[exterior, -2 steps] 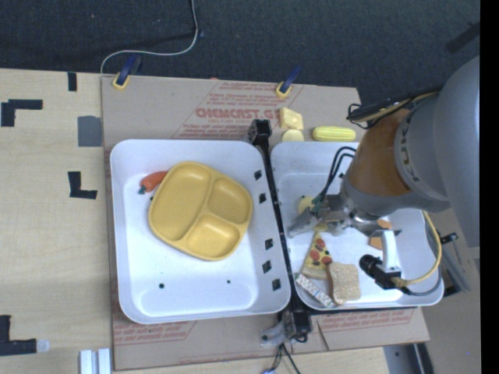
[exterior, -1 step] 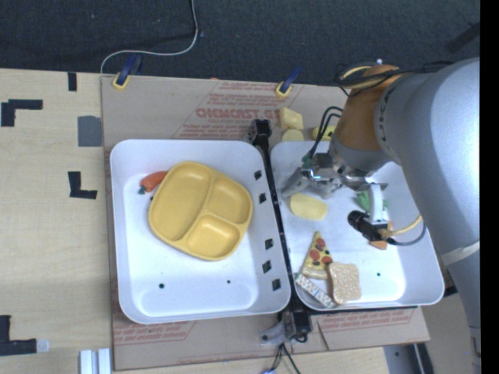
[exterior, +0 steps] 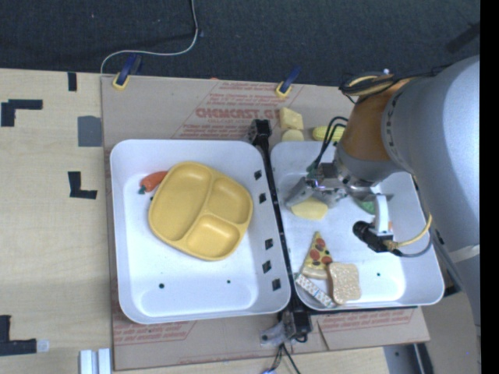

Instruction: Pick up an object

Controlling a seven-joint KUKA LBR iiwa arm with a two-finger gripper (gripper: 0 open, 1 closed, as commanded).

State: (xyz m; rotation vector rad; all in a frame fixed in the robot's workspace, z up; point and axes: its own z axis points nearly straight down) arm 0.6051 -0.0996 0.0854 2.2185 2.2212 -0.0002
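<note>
Yellow lump lies just beside gripper

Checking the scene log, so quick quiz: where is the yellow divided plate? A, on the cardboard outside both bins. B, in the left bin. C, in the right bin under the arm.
B: the yellow divided plate lies inside the left bin, with an orange piece at its upper-left edge.

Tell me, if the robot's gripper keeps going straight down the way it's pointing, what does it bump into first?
Probably the pale yellow toy food piece lying in the right bin. The gripper hangs right over it, pointing down. How far above it is hard to judge from this slanted view.
</note>
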